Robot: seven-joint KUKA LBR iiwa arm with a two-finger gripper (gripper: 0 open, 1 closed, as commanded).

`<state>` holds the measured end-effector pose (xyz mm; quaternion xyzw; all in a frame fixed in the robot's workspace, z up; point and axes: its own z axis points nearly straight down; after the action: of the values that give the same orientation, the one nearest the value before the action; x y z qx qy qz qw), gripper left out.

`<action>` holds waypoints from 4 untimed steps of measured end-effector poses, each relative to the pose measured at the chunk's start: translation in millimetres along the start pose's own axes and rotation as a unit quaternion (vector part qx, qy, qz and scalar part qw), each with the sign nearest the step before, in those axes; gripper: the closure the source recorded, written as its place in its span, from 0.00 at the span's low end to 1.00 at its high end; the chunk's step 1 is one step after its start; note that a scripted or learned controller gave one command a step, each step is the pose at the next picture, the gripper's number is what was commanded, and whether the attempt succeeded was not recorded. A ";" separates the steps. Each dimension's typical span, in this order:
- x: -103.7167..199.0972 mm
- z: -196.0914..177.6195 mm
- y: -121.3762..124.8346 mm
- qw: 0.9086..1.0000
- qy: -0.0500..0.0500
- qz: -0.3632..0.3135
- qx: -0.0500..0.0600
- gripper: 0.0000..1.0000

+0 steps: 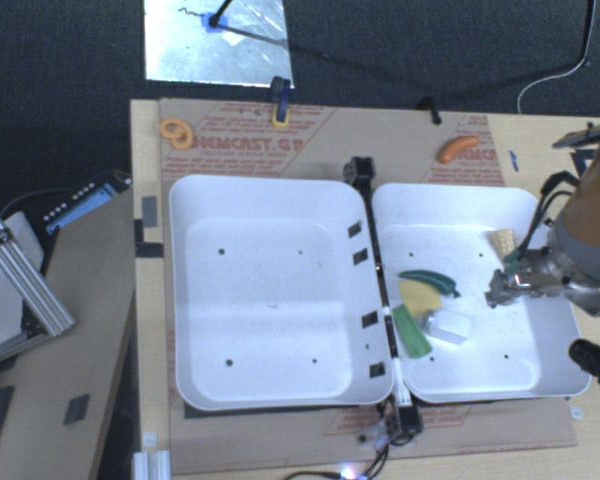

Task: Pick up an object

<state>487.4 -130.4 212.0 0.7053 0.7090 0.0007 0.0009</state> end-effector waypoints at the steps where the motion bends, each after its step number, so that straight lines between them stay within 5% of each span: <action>1: 14.2 0.1 1.0 1.000 0.000 -0.001 0.001 1.00; 2: 113.0 8.9 23.8 1.000 0.001 -0.003 0.000 1.00; 4: 155.2 -53.3 179.2 1.000 0.000 -0.001 -0.005 1.00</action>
<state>665.7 25.8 265.7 0.7043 0.7099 0.0042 0.0042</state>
